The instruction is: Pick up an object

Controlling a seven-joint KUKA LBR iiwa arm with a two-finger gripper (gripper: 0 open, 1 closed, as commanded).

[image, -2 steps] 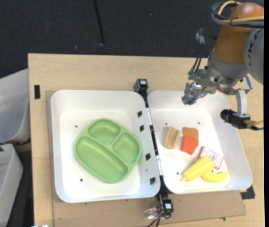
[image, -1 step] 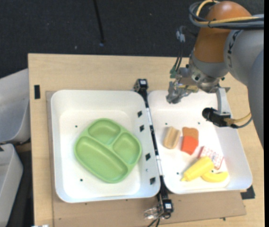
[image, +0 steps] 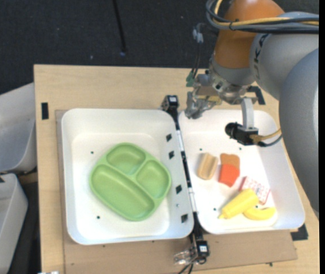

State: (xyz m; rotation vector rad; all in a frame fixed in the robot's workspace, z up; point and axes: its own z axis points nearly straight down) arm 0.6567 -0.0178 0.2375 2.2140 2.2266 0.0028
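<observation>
My gripper (image: 219, 114) hangs over the far end of the right bin (image: 285, 170), under the orange wrist band. Its fingers (image: 192, 106) stand wide apart and open, with bare white bin floor between them and nothing held. Nearer the camera in the same bin lie a tan roll-shaped piece (image: 207, 166), an orange block (image: 229, 170), a red-and-white patterned packet (image: 257, 188) and a yellow banana-like toy (image: 243, 204). All of these sit well below the gripper in the view, apart from it.
A green divided plate (image: 131, 180) lies in the left bin (image: 71, 153). A black-clipped ridge (image: 180, 164) separates the two bins. The arm's grey body (image: 296, 79) fills the right side, and a black cable connector (image: 237, 132) hangs near the gripper.
</observation>
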